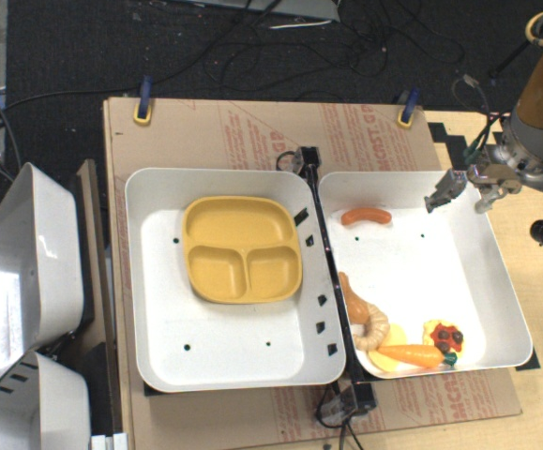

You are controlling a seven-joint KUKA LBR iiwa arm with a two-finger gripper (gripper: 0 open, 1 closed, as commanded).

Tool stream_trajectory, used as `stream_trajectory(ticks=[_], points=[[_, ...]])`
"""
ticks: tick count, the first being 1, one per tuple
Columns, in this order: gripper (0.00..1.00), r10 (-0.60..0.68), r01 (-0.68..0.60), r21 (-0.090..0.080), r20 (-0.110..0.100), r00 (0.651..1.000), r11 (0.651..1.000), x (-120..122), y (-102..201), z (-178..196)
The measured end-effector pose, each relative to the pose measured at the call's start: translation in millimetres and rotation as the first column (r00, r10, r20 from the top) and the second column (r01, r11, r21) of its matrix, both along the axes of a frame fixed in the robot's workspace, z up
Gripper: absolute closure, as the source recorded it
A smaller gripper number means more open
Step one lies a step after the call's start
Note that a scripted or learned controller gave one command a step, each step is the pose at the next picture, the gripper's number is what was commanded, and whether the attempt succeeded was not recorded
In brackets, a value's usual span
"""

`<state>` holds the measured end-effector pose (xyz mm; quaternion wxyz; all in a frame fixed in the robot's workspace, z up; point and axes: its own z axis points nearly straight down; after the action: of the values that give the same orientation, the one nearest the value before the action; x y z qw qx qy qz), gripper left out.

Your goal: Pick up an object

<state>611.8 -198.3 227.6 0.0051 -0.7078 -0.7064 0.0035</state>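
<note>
With the grey two-finger gripper (466, 191) poised empty, fingers apart, above the far right rim of the shallow white right-hand bin (496, 261), the approach step applies: the next move requires descent toward the orange sausage-shaped toy (366, 217) near that bin's far wall.

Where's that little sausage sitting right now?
The sausage lies alone near the far edge of the right bin, just right of the divider between the bins, well apart from the toy food pile at the near edge.
</note>
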Motion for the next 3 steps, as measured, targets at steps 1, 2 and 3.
stream_trajectory(ticks=[1, 2, 3], points=[[0.00, 0.003, -0.003, -0.003, 0.012, 1.000, 1.000, 2.8, 0.6, 7.8], [0.00, 0.000, 0.000, -0.002, 0.008, 1.000, 1.000, -4.1, -6.6, -42.5], [0.00, 0.005, -0.005, -0.001, 0.008, 1.000, 1.000, -0.7, 2.0, -101.7]])
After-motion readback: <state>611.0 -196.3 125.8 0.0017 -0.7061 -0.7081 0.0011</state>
